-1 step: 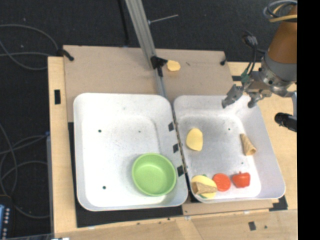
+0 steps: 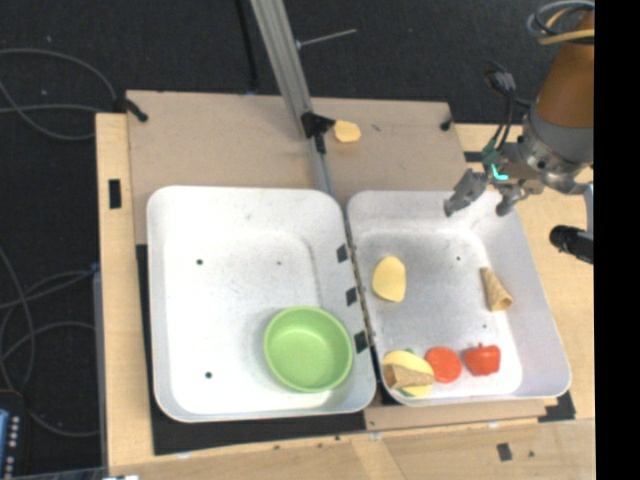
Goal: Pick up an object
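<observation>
Green bowl (image 2: 308,348) near front of left bin (image 2: 200,228). Right bin (image 2: 530,358) front: sandwich piece (image 2: 408,373), tomato (image 2: 443,364), red pepper (image 2: 482,359); farther back cone (image 2: 496,289), yellow piece (image 2: 389,279). Gripper (image 2: 484,199) over back edge, fingers apart, nothing held.

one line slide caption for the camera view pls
Open pincer above the right bin's far edge; green bowl in the left bin.

Arm (image 2: 565,88) reaching from right; jaws spread, holding nothing.
</observation>
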Controlling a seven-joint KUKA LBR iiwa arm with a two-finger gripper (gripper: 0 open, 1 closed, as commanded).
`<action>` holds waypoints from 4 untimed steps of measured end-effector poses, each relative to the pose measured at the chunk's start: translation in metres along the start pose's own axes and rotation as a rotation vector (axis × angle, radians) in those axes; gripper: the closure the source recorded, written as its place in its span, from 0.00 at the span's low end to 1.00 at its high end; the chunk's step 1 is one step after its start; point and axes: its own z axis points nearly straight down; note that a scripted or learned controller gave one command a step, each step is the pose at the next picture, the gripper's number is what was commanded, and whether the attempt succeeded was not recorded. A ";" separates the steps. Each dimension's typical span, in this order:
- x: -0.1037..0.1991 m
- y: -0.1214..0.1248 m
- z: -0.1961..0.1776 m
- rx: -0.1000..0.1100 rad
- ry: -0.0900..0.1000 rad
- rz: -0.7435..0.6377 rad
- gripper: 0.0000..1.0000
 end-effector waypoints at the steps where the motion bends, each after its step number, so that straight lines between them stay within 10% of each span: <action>1: -0.003 -0.002 0.063 0.006 0.000 0.005 0.00; 3: -0.013 0.002 0.147 0.004 -0.001 0.007 0.00; 4: -0.014 0.004 0.133 -0.003 -0.002 0.007 1.00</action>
